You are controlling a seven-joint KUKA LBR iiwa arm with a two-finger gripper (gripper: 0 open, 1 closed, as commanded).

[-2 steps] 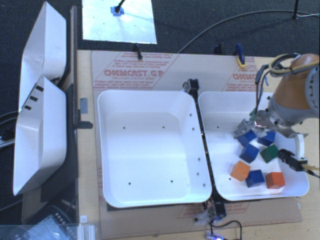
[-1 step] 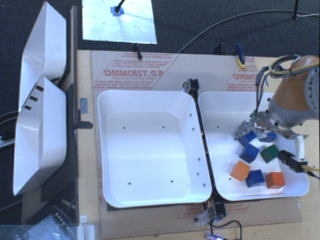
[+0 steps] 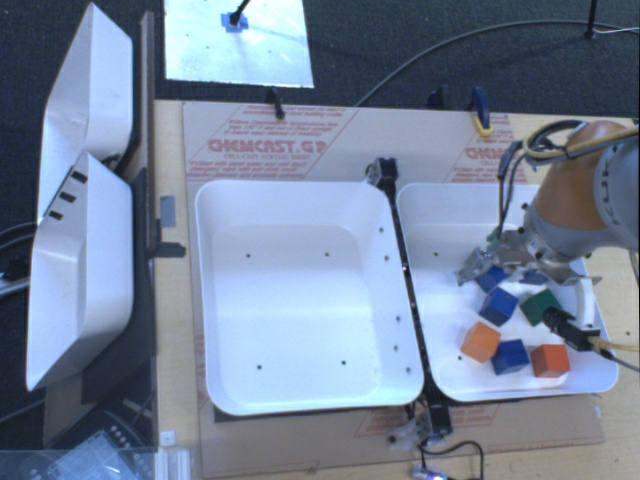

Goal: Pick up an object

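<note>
Jaws: you cannot tell their state as they sit low in the right bin, at 10 o'clock of a blue cube. Nothing looks lifted; your grasp remains undone.

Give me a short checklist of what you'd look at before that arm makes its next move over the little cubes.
1. Pincer is low inside the right bin: ok.
2. Cube between its fingers: cannot tell; a blue cube sits right at the pincer, but the arm's wrist blocks the view.
3. Targets within the bin: ok; another blue cube, a green cube, an orange cube, a dark blue cube and a red-orange cube lie there.
4. Crowding: not ok; the cubes lie close together, so a neighbour may get nudged.
5. Cable near the green cube: not ok, possible snag.
</note>
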